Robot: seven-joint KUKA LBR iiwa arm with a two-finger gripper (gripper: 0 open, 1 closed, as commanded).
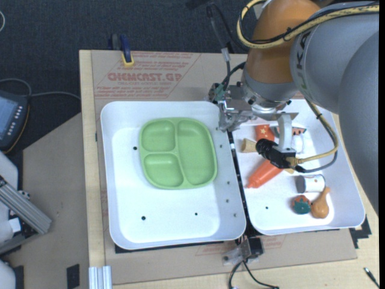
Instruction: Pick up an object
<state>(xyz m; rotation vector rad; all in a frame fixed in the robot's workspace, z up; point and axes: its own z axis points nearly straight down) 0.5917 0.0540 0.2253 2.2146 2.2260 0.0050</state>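
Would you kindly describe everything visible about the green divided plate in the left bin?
The green plate is a pale green, rounded-rectangle tray that looks like matte plastic. Raised ridges split it into three compartments: two smaller ones on the left side and one long one on the right. All three look bare. It lies flat, right side up, turned slightly askew, in the upper middle part of the left bin, resting on the bin's white floor. Nothing else touches it; the gripper is over the right bin.
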